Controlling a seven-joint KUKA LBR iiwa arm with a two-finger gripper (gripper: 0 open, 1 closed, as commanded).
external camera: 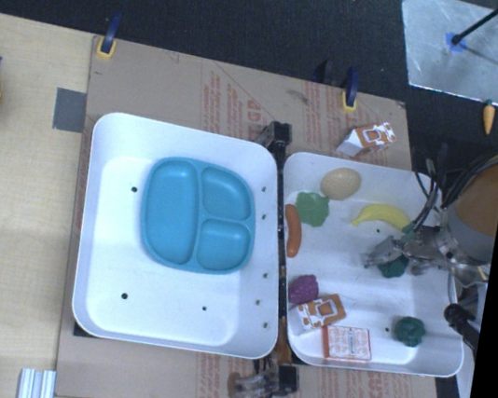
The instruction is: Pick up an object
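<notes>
Grey gripper (394, 261) sits low in the right bin (346, 351), fingers clamped on a small teal thing (394, 269), banana (381, 214) just beside.

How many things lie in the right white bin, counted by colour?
Green: 3, a leafy green toy, a round dark green toy, a small teal piece at the gripper
Yellow or cream: 2, a banana, a cream egg shape
Orange: 1, a sausage
Purple: 1, grapes
Printed cartons: 2
Total: 9
</notes>
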